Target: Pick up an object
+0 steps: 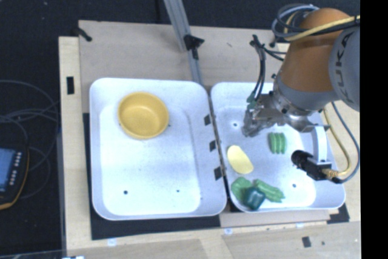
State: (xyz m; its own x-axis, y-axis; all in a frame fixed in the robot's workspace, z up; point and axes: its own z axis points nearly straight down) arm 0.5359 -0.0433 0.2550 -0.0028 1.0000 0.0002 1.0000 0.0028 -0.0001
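While the grey-and-orange arm (315, 63) reaches in from the right, its bulk looms over the upper part of the right bin (225, 100), one of two shallow white bins set side by side on the pale wooden bench (133, 48). Beside it, the left bin (151, 191) carries a single yellow bowl (143, 114), upright in its upper left area and well apart from everything else. Running down at a slant from the top of the scene, a grey metal pole (171, 0) ends near the seam where the two bins meet. Below the orange band, the gripper (253, 126) points down and to the left over the upper middle of the right bin, just above the bin floor; whether its tips are parted or closed cannot be told from this angle, and nothing is seen between them. Just right of it lies a small green ribbed object (277, 142), close by but apart. Lower and to the left, a pale yellow oval piece (240, 159) rests near the bin's left wall. Along the bottom edge of that bin sits a cluster of green items (262, 190), among them a darker teal piece (253, 198), possibly a toy pepper.
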